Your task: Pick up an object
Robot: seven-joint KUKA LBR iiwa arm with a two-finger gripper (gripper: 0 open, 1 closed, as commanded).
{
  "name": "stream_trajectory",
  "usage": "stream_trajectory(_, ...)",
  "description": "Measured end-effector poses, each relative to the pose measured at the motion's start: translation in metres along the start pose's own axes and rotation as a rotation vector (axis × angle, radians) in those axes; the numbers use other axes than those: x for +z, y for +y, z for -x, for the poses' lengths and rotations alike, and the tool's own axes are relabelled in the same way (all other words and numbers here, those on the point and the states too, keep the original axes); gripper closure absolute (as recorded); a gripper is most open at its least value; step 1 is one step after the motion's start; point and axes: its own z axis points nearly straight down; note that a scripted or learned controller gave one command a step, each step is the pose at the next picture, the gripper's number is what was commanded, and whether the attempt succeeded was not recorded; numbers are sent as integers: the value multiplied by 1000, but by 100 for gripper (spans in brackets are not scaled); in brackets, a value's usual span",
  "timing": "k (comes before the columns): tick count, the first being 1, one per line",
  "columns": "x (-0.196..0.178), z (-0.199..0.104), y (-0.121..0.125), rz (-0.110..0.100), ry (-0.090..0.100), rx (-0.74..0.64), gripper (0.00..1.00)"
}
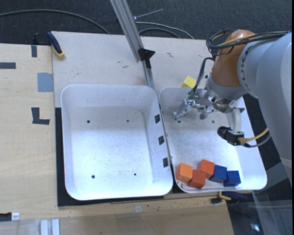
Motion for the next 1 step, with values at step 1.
stream_trajectory(1,41,23,59,-8,1,0,0)
